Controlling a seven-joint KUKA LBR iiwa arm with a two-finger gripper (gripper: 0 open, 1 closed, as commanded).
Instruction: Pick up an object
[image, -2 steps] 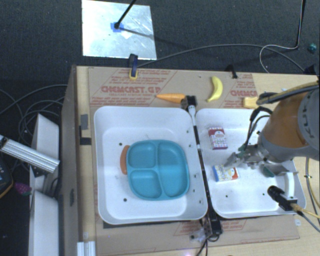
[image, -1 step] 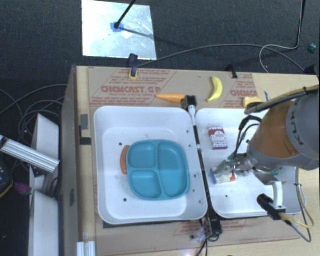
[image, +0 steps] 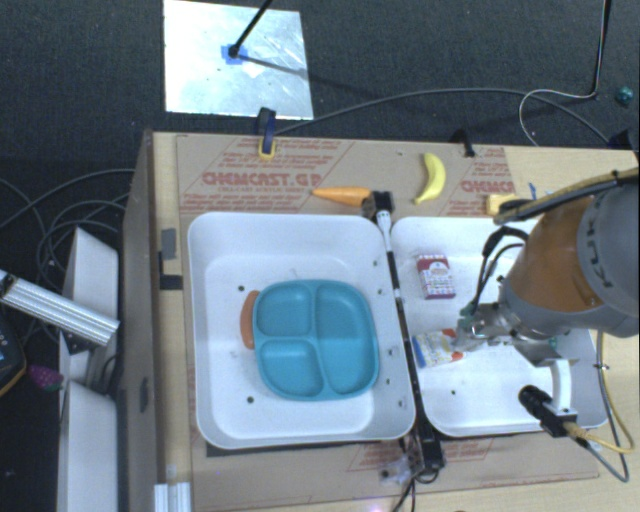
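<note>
The arm enters from the right and bends down into the right bin (image: 470, 415). Its gripper (image: 466, 335) sits low over a small flat white packet with red and blue print (image: 432, 349) near the bin's left wall. A red and white box (image: 435, 276) lies farther back in the same bin. In the left bin (image: 225, 400) a blue divided plate (image: 315, 336) rests, with an orange sausage-like piece (image: 246, 317) tucked against its left edge.
A banana (image: 432, 177) and a carrot (image: 340, 195) lie on the cardboard behind the bins. A black clamp (image: 381, 206) holds the divider at the back. Cables trail along the bench's right side and front.
</note>
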